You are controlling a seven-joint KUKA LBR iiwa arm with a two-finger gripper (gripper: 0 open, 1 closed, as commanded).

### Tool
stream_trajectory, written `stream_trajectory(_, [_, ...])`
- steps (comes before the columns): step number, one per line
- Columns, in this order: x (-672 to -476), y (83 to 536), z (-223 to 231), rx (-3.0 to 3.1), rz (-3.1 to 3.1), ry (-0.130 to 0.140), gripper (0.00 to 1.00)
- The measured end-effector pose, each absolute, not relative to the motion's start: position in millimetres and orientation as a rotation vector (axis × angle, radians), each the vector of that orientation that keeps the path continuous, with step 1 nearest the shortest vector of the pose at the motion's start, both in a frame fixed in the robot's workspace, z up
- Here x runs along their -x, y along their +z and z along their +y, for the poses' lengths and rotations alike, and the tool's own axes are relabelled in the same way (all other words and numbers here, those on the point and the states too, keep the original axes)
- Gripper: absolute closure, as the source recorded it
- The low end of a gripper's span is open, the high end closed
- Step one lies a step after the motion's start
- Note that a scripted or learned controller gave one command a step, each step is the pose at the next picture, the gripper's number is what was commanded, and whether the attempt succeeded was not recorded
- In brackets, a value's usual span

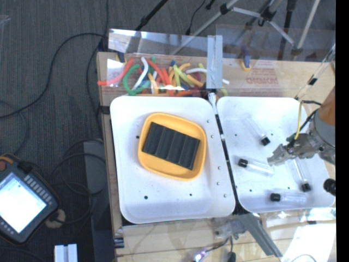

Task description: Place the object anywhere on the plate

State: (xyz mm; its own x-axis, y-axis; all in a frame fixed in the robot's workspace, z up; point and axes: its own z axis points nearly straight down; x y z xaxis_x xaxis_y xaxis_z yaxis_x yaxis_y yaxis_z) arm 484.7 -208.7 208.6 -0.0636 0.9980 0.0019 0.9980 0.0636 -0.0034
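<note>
A yellow plate with a dark ridged pad in its middle sits in the left bin. Several clear tubes with black caps lie in the right bin: one at the upper middle, one at the left, one near the front edge and one at the right. My gripper hangs low over the right bin, pointing left. It is just right of the left tube and beside the top end of the right tube. I see nothing held in it.
Coloured flexible sticks are piled behind the left bin, against a clear screen. A ridge separates the two bins. A tablet lies on the floor at the left, and tripod legs stand behind the bench.
</note>
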Motion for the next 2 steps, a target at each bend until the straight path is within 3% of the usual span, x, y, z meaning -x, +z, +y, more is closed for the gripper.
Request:
stream_trajectory(1, [-484.1, 135.0, -142.7, 1.999, -2.418, 0.004, 1.00])
stream_trajectory(2, [-523.3, 181.1, -83.8, 1.835, -2.547, 0.007, 1.00])
